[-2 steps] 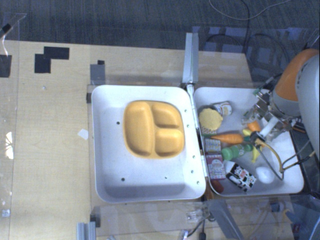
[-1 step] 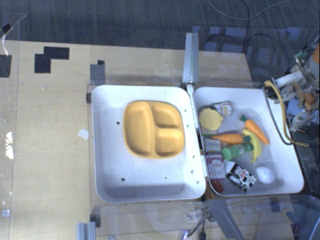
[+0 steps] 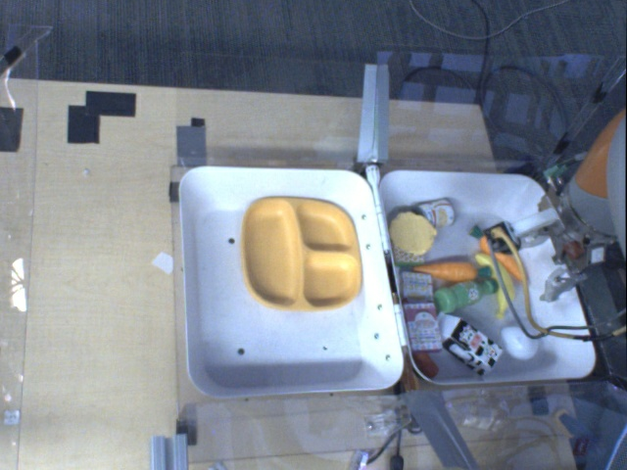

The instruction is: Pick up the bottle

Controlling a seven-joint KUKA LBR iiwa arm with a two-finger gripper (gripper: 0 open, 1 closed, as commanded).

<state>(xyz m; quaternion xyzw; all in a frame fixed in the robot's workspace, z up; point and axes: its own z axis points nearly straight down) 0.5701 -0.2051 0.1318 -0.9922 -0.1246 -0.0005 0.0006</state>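
Bottle pickup not yet done; arm at right bin's edge.
Green bottle (image 3: 464, 296) lies among clutter in right bin (image 3: 563, 360). Gripper (image 3: 566, 262) nearby; can't tell its opening or hold.

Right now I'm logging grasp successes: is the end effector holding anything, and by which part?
Nothing is held. The end effector sits at the right bin's right side, apart from the green bottle lying among the items.

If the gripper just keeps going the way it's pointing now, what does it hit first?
The gripper sits at the right bin's right side, apparently pointing down. Straight on, it would likely meet the bare bin floor first, near the white object. The green bottle lies well to the left, off that line. Depth is unclear from this slanted view.
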